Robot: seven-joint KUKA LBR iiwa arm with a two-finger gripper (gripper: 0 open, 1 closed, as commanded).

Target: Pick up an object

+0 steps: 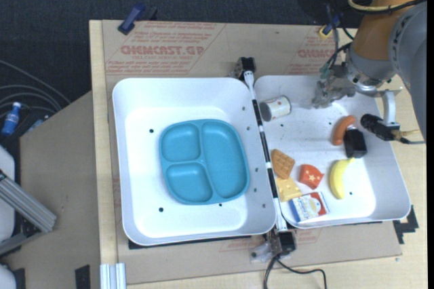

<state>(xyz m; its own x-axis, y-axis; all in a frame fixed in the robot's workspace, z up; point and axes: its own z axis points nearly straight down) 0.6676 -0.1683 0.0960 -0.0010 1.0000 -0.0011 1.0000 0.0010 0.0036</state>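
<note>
Plainly, we cannot tell how the jaws [330, 92] stand; they blur over the far end of the right bin [386, 203]. The arm [380, 36] bends in from the far right. That bin holds a banana [340, 177], tomato [311, 176], cracker [283, 163] and small can [277, 107]. In the left bin [135, 145] lies a blue divided tray [203, 160].

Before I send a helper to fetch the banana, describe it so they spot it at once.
Look in the right bin, the one crowded with small items, not the one holding the blue tray. The banana lies near that bin's front right, just right of a small red piece and below a black block. It is the only yellow, curved thing there.
</note>
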